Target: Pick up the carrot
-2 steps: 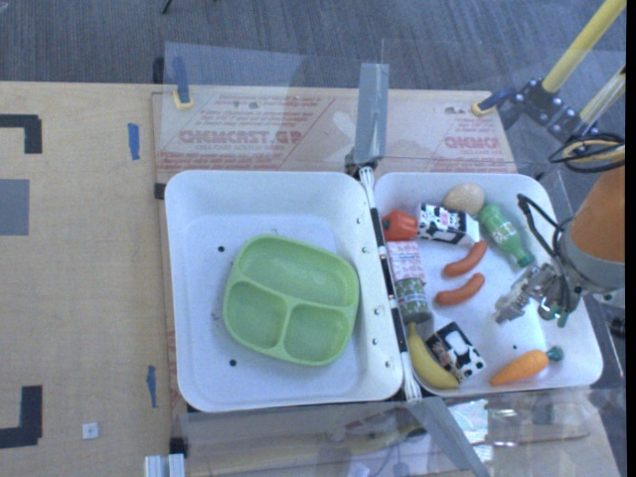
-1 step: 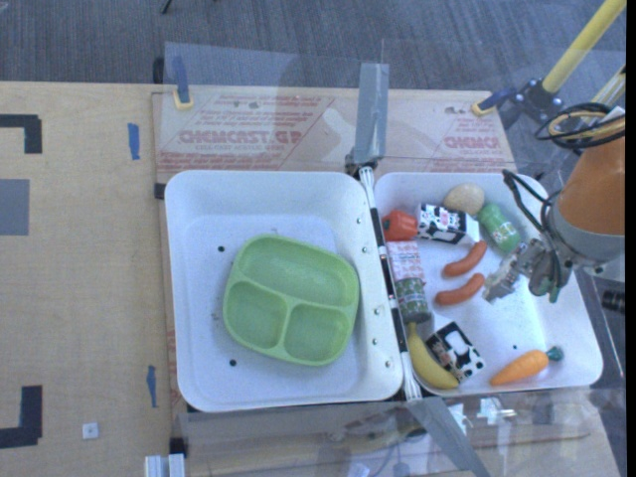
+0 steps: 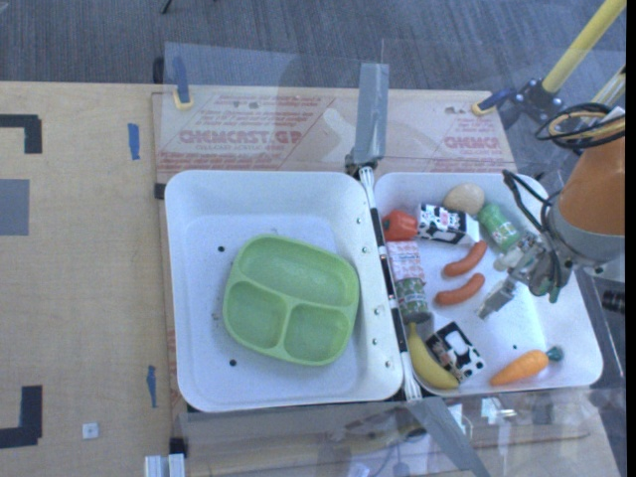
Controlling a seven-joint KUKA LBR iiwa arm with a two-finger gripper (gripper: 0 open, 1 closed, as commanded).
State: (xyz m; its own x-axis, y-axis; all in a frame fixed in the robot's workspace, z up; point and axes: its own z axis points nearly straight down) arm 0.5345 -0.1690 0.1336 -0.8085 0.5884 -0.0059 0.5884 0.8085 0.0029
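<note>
The orange carrot (image 3: 520,368) lies in the right bin (image 3: 581,351) at its near right corner, its green tip pointing right. My gripper (image 3: 501,285) hangs over the middle right of that bin, above and slightly left of the carrot and apart from it. Its fingers stand open with nothing between them. One grey finger (image 3: 494,302) points toward the lower sausage.
The right bin also holds two sausages (image 3: 465,259), a potato (image 3: 463,199), a green bottle (image 3: 500,227), a cow-print carton (image 3: 444,224), a red item (image 3: 400,226), snack packs (image 3: 407,278), a banana (image 3: 427,363) and a small black-white box (image 3: 459,351). A green divided plate (image 3: 290,299) lies in the left bin (image 3: 199,227).
</note>
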